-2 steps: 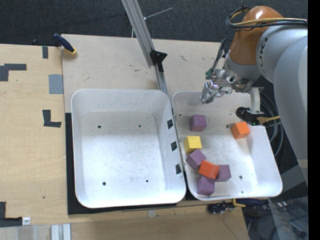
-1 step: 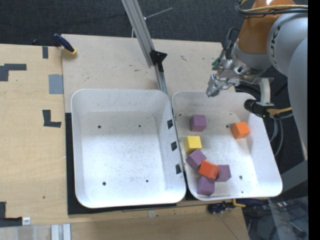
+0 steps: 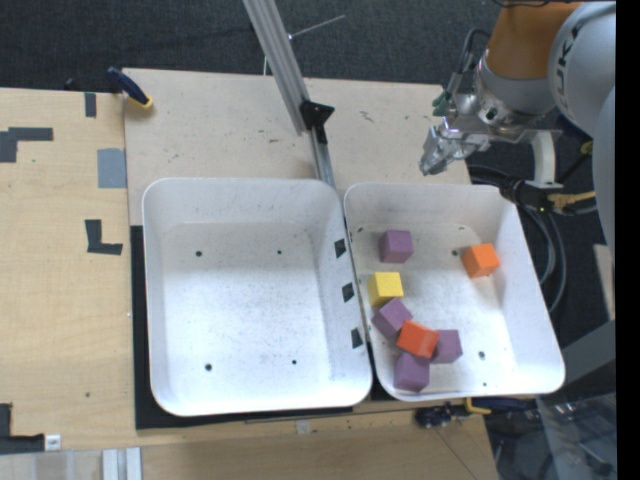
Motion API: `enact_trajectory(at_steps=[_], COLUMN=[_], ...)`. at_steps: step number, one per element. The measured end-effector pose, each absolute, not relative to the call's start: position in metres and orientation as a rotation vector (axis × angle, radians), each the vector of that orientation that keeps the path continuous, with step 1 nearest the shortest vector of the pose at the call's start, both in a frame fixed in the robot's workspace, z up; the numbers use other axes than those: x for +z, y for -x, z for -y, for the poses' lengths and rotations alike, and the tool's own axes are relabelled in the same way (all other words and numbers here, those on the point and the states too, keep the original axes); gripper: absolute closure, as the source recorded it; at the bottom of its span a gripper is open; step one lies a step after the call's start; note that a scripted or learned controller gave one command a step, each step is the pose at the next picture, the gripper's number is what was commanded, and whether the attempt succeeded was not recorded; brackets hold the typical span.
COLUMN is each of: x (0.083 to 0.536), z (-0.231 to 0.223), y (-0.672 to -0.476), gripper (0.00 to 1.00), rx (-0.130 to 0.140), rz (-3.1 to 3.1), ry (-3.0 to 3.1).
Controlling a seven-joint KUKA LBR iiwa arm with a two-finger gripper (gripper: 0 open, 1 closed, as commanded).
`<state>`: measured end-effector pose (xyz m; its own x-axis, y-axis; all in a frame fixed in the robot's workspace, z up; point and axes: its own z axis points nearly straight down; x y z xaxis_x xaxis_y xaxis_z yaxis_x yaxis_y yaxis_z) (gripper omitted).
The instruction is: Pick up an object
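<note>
Both bins, left [image 3: 170, 228] & right [image 3: 520, 258]: white moulded plastic, smooth, slight sheen; left one's floor speckled w/ fine dark scuffs. Blocks look matt, foam- or plastic-like, can't tell which: purple block [image 3: 396, 245], orange block [image 3: 481, 259], yellow block [image 3: 386, 286]. Bench [image 3: 50, 268]: pale wood-look board, matt, w/ grey tape patches [image 3: 112, 168]. Slanted rail [image 3: 275, 43]: bare metal, brushed, dull shine. Arm [image 3: 585, 53]: grey shell, smooth, semi-gloss; orange band [image 3: 530, 23] glossy. Gripper [image 3: 437, 160]: bare metal, bright glints. Backdrop [image 3: 150, 18]: dark, rough, carpet-like.
</note>
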<state>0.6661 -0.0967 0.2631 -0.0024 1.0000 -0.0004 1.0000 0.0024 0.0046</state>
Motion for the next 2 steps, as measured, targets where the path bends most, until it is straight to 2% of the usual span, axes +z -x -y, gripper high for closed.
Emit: enact_trajectory(at_steps=[2], x=[0.254], z=[-0.026], y=[-0.661], gripper=[1.00], rx=[-0.001], rz=[-2.232], ry=[-2.215])
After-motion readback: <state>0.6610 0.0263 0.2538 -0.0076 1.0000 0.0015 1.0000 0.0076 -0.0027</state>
